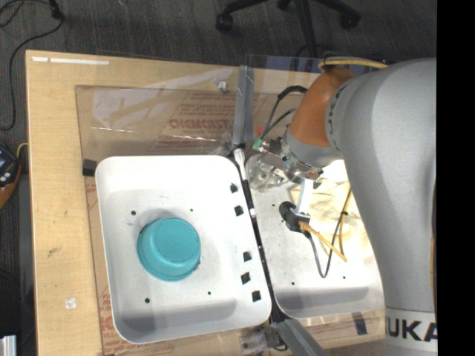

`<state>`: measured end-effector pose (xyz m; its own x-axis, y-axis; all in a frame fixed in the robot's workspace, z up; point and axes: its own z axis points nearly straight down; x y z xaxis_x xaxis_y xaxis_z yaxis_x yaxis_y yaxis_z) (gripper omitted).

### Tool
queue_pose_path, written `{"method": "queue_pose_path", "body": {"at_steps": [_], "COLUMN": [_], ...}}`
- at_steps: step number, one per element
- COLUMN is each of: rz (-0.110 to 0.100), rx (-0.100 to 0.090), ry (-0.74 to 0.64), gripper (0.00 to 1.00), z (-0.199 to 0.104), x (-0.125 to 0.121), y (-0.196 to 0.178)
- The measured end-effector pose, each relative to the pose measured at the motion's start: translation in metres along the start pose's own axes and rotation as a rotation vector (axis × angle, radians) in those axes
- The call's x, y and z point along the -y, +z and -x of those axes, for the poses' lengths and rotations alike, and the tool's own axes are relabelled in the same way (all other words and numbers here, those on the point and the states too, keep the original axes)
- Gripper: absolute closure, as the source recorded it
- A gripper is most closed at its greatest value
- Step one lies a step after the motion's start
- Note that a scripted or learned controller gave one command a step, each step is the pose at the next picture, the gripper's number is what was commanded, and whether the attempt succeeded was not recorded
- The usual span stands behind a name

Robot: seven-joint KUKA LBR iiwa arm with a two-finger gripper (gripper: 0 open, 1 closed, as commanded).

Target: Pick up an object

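A teal bowl (169, 248) lies upside down in the left white bin (119, 176), left of its middle. My gripper (264, 172) is down in the far left corner of the right white bin (326, 295), close to the wall between the bins. Nothing is visible between its fingers from this angle. The grey arm with its orange band (315, 117) reaches in from the right and hides much of the right bin's floor.
The divider between the bins (256, 236) carries several small black clips. A clear plastic sheet (163, 117) lies on the wooden bench behind the bins. An office chair base (293, 6) stands on the carpet beyond the bench.
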<state>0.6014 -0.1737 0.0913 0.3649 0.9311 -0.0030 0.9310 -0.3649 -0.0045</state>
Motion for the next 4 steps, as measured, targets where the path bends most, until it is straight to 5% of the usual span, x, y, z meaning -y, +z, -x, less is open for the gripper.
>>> {"method": "queue_pose_path", "body": {"at_steps": [1,2,3,4], "rz": [-0.043,-0.005,-0.064,-0.053], "rx": [0.024,0.010,0.027,0.038], "ry": [-0.077,-0.092,-0.192,-0.285], "gripper": [1.00,1.00,1.00,1.00], "z": [-0.025,-0.001,-0.004,-0.006], "x": [-0.033,-0.019,-0.038,-0.033], "y": [-0.042,-0.012,-0.008,-0.009]}}
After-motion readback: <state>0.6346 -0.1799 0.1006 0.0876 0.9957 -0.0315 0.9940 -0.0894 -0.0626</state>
